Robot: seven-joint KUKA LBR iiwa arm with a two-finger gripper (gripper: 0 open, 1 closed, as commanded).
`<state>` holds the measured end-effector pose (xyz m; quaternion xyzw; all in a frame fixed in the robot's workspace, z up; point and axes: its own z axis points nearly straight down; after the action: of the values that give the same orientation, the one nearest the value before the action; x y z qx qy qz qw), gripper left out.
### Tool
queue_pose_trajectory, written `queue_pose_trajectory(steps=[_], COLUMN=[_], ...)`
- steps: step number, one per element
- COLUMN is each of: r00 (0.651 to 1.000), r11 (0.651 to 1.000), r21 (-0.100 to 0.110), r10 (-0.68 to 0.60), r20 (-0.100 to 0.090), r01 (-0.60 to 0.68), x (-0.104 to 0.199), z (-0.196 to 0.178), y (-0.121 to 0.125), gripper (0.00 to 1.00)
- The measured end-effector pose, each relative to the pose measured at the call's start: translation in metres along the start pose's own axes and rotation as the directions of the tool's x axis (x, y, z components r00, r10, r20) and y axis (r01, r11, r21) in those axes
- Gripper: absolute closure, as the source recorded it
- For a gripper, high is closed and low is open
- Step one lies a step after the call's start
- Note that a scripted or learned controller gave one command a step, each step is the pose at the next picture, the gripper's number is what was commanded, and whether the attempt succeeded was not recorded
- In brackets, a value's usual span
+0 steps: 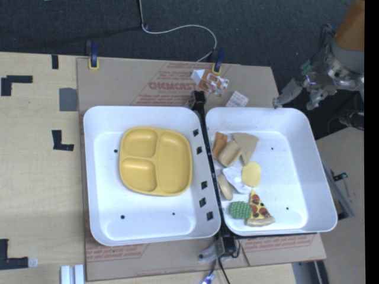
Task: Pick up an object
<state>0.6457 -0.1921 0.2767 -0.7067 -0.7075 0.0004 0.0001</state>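
While the grey two-finger gripper (294, 93) hangs empty beyond the right white bin's (296, 120) far right corner, nothing is picked.
Fingers look spread; next: descend onto the toy pizza slice (259, 210) near the bin's front edge.

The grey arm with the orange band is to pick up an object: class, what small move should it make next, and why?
Probably swing the gripper inward and down over the right white bin. It now sits beyond that bin's far right corner, above no object, while the toy foods, such as the pizza slice and the pale yellow piece, lie clustered by the bin's left wall.
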Motion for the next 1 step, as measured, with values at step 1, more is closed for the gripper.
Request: queue_pose_trajectory(steps=[1], r00=[1.000], r11=[1.000], r21=[0.014], r10=[0.004], r20=[-0.005], r01=[-0.004], x=[0.0090], z=[0.1114], y=[-0.0951], gripper=[0.00])
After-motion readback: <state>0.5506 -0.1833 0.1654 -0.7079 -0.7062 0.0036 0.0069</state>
